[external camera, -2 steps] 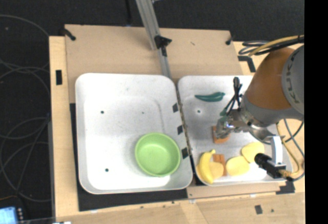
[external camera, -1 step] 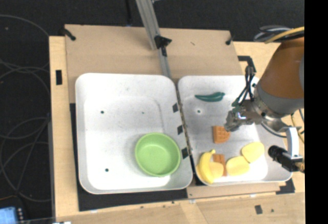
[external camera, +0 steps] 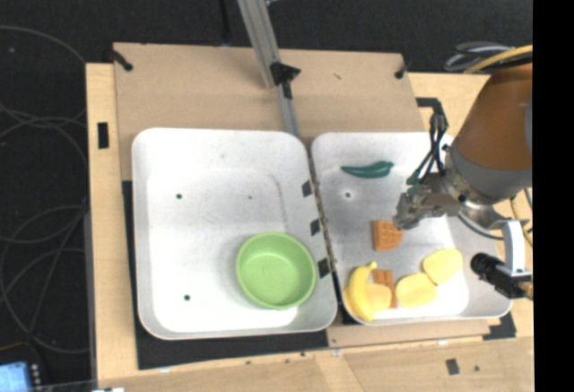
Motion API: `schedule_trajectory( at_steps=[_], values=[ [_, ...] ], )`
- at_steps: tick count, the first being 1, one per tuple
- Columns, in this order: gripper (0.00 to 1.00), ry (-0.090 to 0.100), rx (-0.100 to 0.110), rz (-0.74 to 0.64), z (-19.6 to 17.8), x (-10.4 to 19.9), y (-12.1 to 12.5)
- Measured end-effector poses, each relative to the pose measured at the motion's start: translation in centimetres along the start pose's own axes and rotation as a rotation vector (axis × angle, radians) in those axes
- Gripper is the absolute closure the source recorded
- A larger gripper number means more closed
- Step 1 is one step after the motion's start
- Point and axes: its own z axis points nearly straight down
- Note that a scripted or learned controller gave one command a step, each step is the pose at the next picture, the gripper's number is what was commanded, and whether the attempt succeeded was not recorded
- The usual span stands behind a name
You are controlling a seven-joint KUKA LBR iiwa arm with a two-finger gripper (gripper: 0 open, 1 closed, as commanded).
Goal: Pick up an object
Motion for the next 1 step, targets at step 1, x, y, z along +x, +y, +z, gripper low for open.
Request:
schedule_trajectory(
  at_steps=[1],
  values=[
    [1.00,0.001,0.003,-0.002,0.47,5.05,0.92]
  ],
)
